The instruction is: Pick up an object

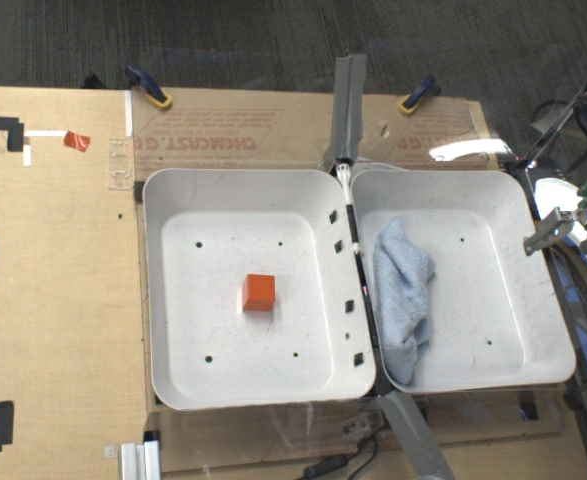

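From the one camera above the bench, I look down on two shallow white plastic bins set side by side, their inner rims touching along a row of small black clips. In the left bin (173, 268) a small orange-red cube (259, 293) sits near the middle of the floor, well apart from every wall. In the right bin (503, 298) a crumpled pale blue-grey cloth (403, 296) lies along the left wall, reaching down toward the near left corner. Under the bins a sheet of brown printed cardboard (243, 133) is held by two blue-and-yellow clamps (149, 85) at its far edge. A light wooden benchtop (53, 298) spreads to the left, and dark grey carpet (253, 18) runs beyond the far edge. Whether my own fingers are spread or closed, I cannot tell.
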{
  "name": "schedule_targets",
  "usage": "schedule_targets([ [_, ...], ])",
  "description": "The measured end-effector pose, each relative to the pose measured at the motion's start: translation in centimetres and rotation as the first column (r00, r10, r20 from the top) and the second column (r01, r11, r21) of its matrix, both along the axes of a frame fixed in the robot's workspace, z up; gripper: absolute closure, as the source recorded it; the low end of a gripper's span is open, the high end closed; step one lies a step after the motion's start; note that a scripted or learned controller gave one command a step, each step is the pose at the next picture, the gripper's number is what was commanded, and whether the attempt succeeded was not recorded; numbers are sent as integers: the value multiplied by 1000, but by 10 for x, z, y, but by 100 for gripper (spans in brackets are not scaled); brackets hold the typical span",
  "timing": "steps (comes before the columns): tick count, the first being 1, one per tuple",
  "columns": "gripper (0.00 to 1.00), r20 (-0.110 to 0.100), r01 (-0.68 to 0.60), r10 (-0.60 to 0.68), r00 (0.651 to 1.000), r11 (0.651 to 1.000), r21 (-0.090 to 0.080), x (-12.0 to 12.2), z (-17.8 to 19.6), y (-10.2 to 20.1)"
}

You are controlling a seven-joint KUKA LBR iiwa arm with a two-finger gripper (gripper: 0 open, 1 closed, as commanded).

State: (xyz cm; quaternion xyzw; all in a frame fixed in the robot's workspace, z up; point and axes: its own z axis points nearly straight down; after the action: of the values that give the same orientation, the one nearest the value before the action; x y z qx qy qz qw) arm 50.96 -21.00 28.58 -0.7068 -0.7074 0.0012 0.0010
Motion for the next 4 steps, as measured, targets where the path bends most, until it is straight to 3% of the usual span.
schedule_targets([
  [1,0,0,0,0,1000,1000,0,0,0,0],
  [2,0,0,238,-238,971,971,-1,-32,8,115],
  [3,0,2,535,-535,845,845,-3,-31,71,197],
  [4,0,1,443,-443,896,896,-3,-31,57,211],
])
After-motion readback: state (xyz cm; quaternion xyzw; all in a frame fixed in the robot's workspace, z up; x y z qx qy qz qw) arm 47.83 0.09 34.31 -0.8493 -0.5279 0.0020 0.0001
